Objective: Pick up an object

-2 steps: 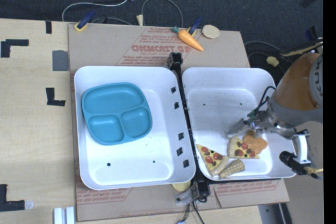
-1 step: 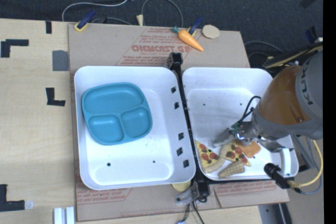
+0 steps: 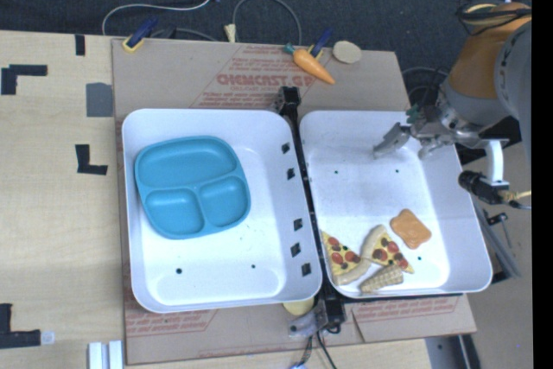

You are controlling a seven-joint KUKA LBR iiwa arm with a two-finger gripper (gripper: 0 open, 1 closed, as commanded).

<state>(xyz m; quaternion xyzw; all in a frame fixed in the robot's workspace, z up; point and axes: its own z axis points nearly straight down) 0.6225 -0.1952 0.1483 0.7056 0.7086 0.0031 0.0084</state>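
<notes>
Hovering over right bin (image 3: 346,130) far end, gripper (image 3: 411,141) showing fingers spread wide, gripping nothing. Approach step in hand. Pizza slice (image 3: 386,247) lying near edge; next move needing descent toward it.

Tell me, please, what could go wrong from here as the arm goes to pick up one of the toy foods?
The gripper hovers near the right bin's far end, while the food lies at the near end, so a straight descent would likely close on nothing. The two pizza slices and the cone-shaped piece touch, so a grasp may nudge or catch neighbours. The orange piece lies flat, so the fingers may slide off it.
</notes>
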